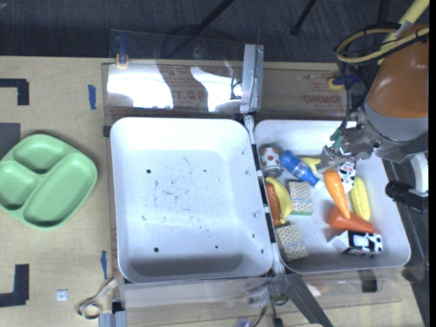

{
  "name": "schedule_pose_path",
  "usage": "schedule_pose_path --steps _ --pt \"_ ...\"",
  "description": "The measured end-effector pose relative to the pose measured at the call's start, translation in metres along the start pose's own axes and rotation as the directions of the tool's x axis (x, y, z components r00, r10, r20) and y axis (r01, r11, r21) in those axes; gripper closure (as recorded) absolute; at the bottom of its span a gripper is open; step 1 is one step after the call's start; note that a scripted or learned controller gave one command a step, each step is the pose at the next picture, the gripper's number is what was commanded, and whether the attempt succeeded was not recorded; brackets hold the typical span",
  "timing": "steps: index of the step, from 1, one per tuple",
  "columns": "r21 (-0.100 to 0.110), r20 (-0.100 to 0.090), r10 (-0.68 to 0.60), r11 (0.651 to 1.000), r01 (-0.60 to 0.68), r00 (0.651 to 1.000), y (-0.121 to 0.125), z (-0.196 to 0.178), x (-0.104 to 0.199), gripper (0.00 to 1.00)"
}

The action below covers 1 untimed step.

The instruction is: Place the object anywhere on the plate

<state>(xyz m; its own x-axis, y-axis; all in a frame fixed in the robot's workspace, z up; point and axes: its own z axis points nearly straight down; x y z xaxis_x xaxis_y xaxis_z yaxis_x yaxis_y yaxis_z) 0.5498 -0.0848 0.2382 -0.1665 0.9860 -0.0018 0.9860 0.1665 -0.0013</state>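
The green divided plate lies on the wooden bench at the far left, outside both bins. The right bin holds several toys: a small can, a blue bottle, an orange carrot, a yellow corn cob, two speckled sponges, an orange and yellow fruit piece and a black-and-white cow. My gripper hangs over the back of the right bin, just above the carrot's top end and right of the blue bottle. I see no toy lifted out of the bin.
The left bin lies between the plate and the right bin, with a raised divider wall where the bins meet. A clear panel stands behind the left bin. The arm's orange band and cables fill the upper right.
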Motion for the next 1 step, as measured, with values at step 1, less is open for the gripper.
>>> schedule_pose_path --steps 1 --pt "-0.002 -0.003 -0.305 0.952 0.305 0.952 -0.0497 0.0509 0.0705 1.00"
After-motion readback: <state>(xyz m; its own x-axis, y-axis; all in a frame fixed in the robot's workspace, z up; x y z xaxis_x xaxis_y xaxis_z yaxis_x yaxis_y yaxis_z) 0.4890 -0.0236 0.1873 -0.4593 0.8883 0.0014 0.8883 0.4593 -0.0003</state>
